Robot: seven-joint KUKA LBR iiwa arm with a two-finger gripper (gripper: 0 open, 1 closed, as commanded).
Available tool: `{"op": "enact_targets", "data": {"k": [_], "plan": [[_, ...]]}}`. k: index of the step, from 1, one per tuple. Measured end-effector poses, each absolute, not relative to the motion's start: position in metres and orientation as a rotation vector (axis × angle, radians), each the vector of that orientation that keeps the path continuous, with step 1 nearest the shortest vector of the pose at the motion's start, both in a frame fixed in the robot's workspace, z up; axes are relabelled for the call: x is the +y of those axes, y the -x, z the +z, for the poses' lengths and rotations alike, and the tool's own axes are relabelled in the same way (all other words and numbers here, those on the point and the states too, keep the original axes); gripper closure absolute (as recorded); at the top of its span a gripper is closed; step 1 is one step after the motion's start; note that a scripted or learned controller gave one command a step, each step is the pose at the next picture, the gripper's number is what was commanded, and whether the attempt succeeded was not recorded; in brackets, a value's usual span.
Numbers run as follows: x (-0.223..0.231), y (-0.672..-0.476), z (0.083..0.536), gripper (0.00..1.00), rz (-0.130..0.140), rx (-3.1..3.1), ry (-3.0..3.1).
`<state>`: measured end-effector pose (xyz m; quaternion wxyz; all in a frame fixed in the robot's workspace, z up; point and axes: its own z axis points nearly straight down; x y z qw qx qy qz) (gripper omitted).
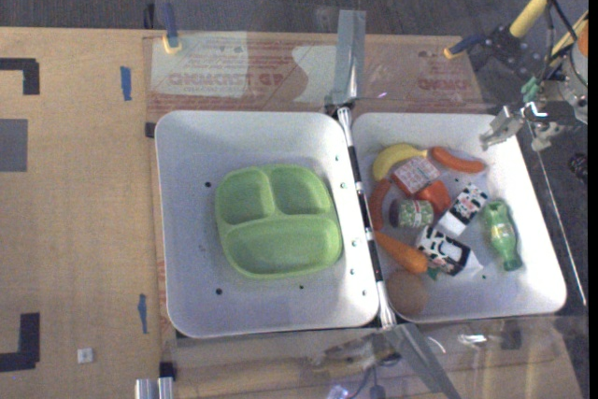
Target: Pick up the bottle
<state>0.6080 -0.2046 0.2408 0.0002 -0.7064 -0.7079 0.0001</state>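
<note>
Right-centre of frame: small green plastic bottle [502, 235], lying flat in the right white bin [545, 229]. Upper right: tool [519, 120], grip state indeterminable. Risk: neighbouring black-and-white carton [464, 206] may get snagged instead.

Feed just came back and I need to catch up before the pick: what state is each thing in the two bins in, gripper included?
Green plastic bottle: lying on its side in the right bin, near the right wall, not held.
Green divided plate: flat, upright, in the left bin.
Black-and-white cartons: lying down beside the bottle.
Orange carrot: lying flat.
Yellow banana: lying flat.
Gripper: above the right bin's upper right corner, holding nothing.
</note>
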Motion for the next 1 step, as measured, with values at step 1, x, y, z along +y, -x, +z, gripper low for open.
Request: {"op": "enact_targets", "data": {"k": [1], "plan": [[-0.2157,-0.5798,0.1152,0.0,-0.034,-2.198,2.274]]}}
